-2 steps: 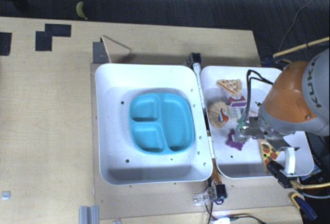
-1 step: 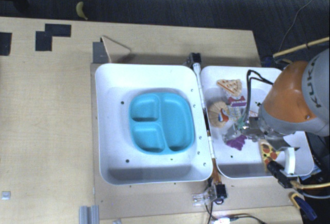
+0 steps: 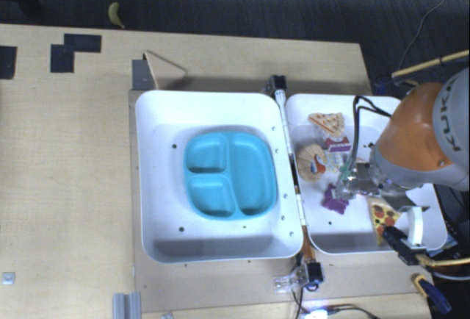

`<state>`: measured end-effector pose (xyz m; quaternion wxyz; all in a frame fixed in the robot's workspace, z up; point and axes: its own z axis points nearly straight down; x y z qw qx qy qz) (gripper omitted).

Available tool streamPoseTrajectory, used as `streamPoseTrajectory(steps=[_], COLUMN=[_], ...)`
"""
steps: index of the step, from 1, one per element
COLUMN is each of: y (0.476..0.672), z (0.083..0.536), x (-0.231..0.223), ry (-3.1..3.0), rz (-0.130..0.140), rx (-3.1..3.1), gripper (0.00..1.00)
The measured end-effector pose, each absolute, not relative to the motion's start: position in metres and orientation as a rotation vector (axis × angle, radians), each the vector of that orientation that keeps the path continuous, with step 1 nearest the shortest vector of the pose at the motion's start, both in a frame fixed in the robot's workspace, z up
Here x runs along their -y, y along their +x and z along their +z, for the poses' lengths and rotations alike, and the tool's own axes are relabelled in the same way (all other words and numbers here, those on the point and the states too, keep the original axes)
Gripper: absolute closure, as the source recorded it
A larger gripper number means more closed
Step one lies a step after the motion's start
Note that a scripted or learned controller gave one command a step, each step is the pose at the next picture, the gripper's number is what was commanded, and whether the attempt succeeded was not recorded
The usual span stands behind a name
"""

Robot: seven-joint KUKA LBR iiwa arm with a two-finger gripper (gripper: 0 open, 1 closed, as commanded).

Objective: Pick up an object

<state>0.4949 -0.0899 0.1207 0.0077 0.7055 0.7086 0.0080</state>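
Observation:
The right bin (image 3: 334, 242) holds several small objects. A pizza-slice toy (image 3: 327, 123) lies at its far end. Below it are a pale packet (image 3: 337, 149) and a round tan piece with coloured marks (image 3: 311, 163). A purple object (image 3: 335, 200) lies mid-bin, and a second pizza-like piece (image 3: 382, 214) sits to its right. My gripper (image 3: 351, 181) hangs low over the bin under the orange wrist band (image 3: 411, 137), just above and right of the purple object. The wrist hides what lies beneath it.
The left bin (image 3: 154, 163) holds a blue divided plate (image 3: 228, 174). A ridge (image 3: 290, 163) separates the two bins. Cables and a clip (image 3: 308, 277) lie at the bench's front edge. Black tape patches (image 3: 73, 51) mark the bench at the far left.

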Motion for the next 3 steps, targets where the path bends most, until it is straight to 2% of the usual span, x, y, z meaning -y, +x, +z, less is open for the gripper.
streamPoseTrajectory(steps=[1, 2, 3], y=[0.536, 0.634, 0.634], z=[0.185, 0.299, 0.298], x=[0.029, 0.016, 0.016], ry=[2.215, 2.210, 2.212], rz=[0.005, 0.006, 0.003], rx=[-2.226, -2.226, -2.227], gripper=[1.00, 1.00, 0.00])
